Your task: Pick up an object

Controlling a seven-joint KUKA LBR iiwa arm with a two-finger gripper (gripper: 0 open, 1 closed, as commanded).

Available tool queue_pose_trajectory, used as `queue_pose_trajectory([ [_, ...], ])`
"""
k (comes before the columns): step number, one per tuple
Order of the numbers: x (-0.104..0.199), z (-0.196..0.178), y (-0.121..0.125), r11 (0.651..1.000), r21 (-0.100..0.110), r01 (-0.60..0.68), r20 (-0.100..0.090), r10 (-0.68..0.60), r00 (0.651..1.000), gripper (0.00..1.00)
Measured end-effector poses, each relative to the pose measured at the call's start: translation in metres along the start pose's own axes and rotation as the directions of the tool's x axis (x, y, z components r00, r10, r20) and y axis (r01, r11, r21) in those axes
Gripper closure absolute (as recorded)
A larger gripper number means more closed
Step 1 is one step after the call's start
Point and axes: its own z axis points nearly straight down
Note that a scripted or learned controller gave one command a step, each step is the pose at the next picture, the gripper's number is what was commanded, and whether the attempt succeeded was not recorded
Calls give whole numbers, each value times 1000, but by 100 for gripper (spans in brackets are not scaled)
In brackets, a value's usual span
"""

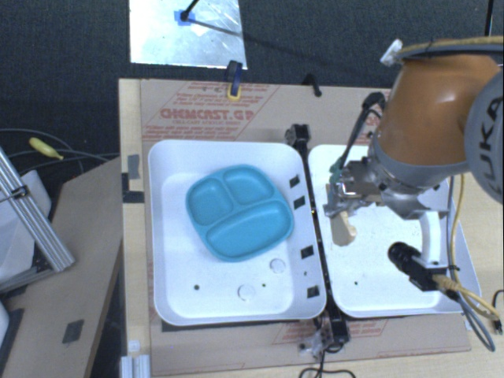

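Gripper: hanging over the near-left part of the right bin, just inside the divider between the two bins. A pale beige fingertip points down toward the bin floor; how far the fingers are spread cannot be told from this angle, and nothing can be seen held between them.

Arm: grey with a broad orange band, up and to the right of the gripper, covering much of the right bin's far side.

Blue plate: three compartments, two small at the far side and one large at the near side. Lies flat in the left bin, well to the left of the gripper, across the divider and apart from it.

Two small round discs, whitish: on the left bin floor, left of and nearer than the gripper, just beyond the plate's near edge.

Black cylindrical part: right of and nearer than the gripper, over the right bin floor, with cables trailing off to the right.

Cardboard sheet: under both bins, printed in red, showing beyond the left bin, far-left of the gripper.
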Motion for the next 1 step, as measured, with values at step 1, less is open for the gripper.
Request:
queue_pose_trajectory([
  [1,-39,-97,1,1000,-8,-2,1,2,1000,100],
])
